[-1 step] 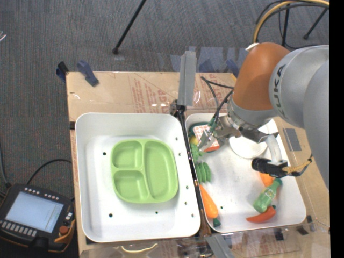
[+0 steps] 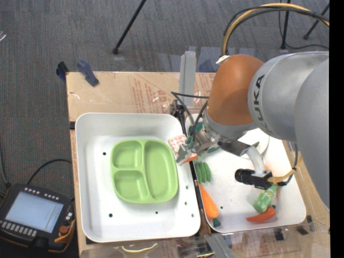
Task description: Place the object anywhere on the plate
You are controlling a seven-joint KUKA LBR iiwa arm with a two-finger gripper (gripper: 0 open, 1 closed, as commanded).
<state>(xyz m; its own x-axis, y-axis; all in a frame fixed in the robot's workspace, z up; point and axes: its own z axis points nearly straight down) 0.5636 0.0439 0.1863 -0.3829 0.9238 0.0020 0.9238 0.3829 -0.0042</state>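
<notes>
Grey carpet (image 2: 54, 26) is running all round a brown bench (image 2: 123, 90), which is carrying two white bins side by side.

Gripper (image 2: 189, 148) is hanging low over the rims where the bins meet, towards their far side. Arm (image 2: 290, 101) is reaching in from the right, with its orange band (image 2: 234, 90) sitting right above the wrist and covering much of the tool. Gripper state isn't readable from this angle: could be wide, narrow or clamping, so I'm not calling it.

Small pink-and-white item (image 2: 177, 142) is showing at the gripper's left side, over the left bin's right rim. Whether it is being gripped or just lying there is unclear. It is sitting just beside the plate's far-right corner, not on the plate; contact is unclear.

Green three-compartment plate (image 2: 161, 168) is lying flat in the middle of the left bin (image 2: 97, 208).

In the right bin (image 2: 236, 208), a green pod (image 2: 203, 171) is lying just near of the gripper, by the left wall. Carrot (image 2: 209, 202) is lying nearer still along that wall, leaf end pointing near. Green bottle (image 2: 265, 200) and red chili (image 2: 262, 215) are sitting together at the near-right corner, with the bottle just far of the chili, seemingly touching.

Pendant (image 2: 33, 213) is lying on the carpet, left of the bench's near corner, screen up.
</notes>
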